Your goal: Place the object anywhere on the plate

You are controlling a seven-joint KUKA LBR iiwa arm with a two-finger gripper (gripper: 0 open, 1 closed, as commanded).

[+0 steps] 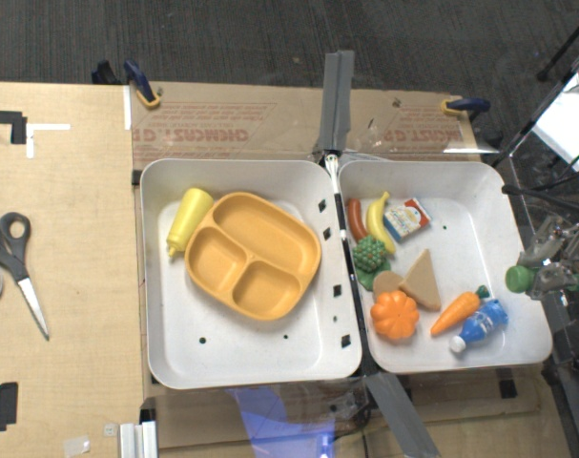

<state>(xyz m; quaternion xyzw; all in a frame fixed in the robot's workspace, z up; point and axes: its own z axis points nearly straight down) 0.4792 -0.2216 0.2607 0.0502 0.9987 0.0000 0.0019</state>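
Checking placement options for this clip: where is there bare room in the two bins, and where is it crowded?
The plate has all three compartments bare. The left bin has free floor below the plate, along its near wall. The right bin is bare at its upper right, beyond the milk carton. It is crowded from the banana down to the pumpkin and carrot.

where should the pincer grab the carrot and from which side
Probably across the orange body near its middle, coming straight down from above. The carrot lies flat and slanted, green top up-right, tip down-left. Set the fingers across its narrow width. The bottle lies close on its lower right side, so that finger has little room.
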